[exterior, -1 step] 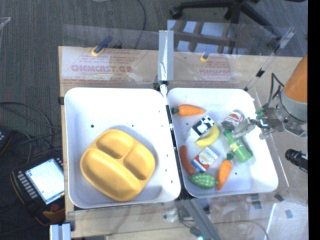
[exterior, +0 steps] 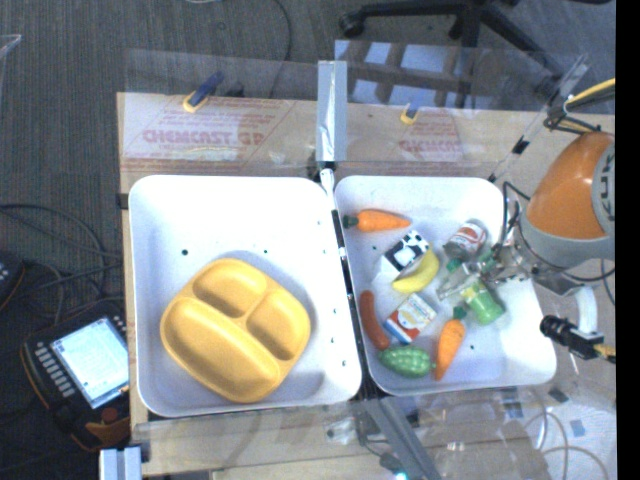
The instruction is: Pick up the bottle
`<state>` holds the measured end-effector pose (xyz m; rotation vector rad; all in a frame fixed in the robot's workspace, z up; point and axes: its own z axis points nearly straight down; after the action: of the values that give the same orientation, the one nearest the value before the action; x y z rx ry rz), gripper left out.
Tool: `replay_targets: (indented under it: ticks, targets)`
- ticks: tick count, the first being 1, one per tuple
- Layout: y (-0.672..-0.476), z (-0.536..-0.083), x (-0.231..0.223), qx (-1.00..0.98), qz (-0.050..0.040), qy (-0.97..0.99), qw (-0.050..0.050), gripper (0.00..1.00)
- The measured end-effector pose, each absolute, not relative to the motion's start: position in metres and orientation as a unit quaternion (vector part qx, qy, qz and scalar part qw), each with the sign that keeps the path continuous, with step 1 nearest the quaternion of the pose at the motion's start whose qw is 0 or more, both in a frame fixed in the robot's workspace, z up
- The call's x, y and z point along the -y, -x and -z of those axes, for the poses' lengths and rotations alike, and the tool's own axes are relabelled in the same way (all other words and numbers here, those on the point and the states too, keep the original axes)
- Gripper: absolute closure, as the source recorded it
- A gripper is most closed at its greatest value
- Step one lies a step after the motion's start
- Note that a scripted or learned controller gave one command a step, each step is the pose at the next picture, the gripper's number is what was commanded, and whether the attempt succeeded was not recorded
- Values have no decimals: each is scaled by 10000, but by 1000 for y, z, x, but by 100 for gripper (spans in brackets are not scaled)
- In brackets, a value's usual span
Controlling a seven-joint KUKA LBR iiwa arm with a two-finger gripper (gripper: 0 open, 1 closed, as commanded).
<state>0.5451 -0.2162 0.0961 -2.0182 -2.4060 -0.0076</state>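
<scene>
The bottle (exterior: 484, 306) is small and green and lies in the right bin (exterior: 520, 358), near its right side. My gripper (exterior: 468, 278) reaches in from the right, low over the bin, directly above and to the left of the bottle. Its metal tip overlaps the bottle's upper end. Whether it touches the bottle cannot be told. The orange band of the arm (exterior: 570, 203) sits over the bin's right rim.
Around the bottle lie a banana (exterior: 417, 273), a red-and-silver can (exterior: 466, 238), a checkered box (exterior: 406, 249), two carrots (exterior: 449, 346) (exterior: 382, 221), a juice carton (exterior: 411, 318), a sausage (exterior: 373, 320) and a green vegetable (exterior: 405, 360). The left bin (exterior: 170, 208) holds a yellow divided tray (exterior: 236, 328).
</scene>
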Motion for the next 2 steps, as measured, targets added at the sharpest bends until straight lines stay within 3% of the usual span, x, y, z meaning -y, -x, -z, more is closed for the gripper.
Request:
replay_targets:
  ticks: [1, 2]
  targets:
    - [-500, -93, 219, 8188, 61, 5740, -98, 0]
    - [-492, -93, 223, 8621, 30, 5066, -117, 0]
